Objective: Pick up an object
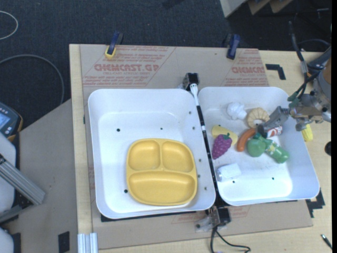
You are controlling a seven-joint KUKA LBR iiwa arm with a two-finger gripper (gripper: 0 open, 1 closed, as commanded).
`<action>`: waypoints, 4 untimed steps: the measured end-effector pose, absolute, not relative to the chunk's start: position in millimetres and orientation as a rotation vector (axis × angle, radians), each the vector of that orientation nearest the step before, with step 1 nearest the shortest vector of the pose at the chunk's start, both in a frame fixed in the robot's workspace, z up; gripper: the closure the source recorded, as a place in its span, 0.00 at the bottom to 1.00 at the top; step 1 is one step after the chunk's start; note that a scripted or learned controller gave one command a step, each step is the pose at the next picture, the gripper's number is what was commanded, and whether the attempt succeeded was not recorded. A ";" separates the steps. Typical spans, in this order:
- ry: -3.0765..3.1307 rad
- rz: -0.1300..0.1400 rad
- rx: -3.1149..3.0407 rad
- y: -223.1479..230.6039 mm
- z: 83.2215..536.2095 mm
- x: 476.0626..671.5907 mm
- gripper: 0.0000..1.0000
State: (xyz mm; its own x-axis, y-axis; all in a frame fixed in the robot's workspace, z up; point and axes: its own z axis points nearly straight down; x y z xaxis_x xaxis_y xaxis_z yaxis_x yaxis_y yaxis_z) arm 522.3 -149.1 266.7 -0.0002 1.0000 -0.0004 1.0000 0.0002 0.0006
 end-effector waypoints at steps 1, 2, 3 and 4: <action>2.235 -0.007 2.224 -85.4 196.7 476.2 0.00; 2.206 0.002 2.221 -171.1 272.0 479.4 0.00; 2.222 0.015 2.204 -114.7 380.4 481.1 0.00; 2.211 0.021 2.205 -103.0 545.0 479.8 0.00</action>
